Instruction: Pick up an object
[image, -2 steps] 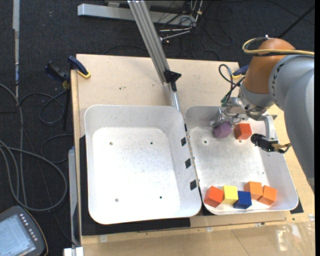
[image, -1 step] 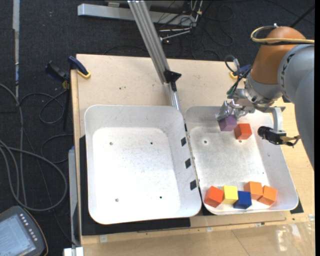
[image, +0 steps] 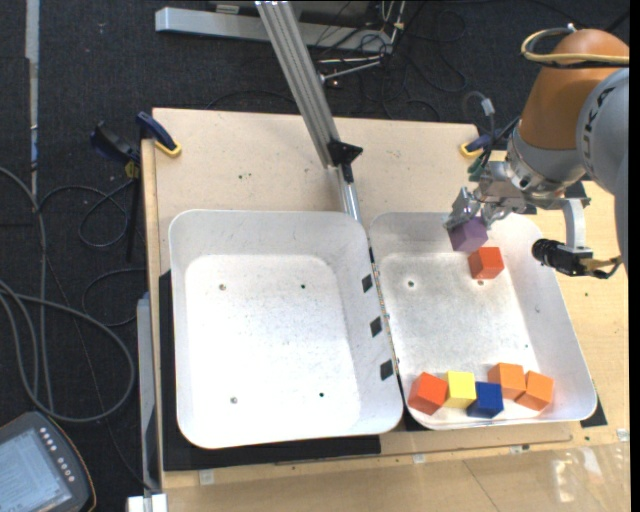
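The tool (image: 468, 222) grips the purple block (image: 467, 236) at the right bin's (image: 560, 330) 12 o'clock edge. Raise it vertically, keeping clear of the orange cube (image: 486, 262) at its 5 o'clock.

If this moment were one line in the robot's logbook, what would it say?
gripper: above right bin, purple block between fingers | orange block: just below | five blocks: bin's near edge

Purple block (image: 467, 235) sits tilted at the far end of the right bin (image: 560, 330). An orange cube (image: 487, 262) lies just beside it, nearer the bin's middle. Near wall: two more orange cubes, yellow, blue.
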